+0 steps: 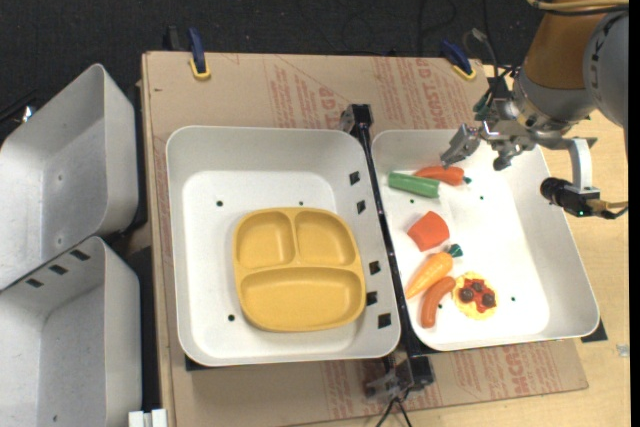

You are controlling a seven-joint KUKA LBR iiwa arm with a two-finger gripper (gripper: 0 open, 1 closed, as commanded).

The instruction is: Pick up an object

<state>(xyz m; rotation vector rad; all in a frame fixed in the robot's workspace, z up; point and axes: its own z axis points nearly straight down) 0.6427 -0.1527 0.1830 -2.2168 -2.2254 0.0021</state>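
- The gripper (487, 147) hung over the upper part of the right bin (565, 245), its fingers apart and nothing between them.
- Just to its lower left lay the orange carrot piece (441, 175), touching the green stick (414, 183); both ran lengthwise left to right.
- Farther toward the bin's near side lay the red-orange wedge (428, 229), well apart from the gripper.
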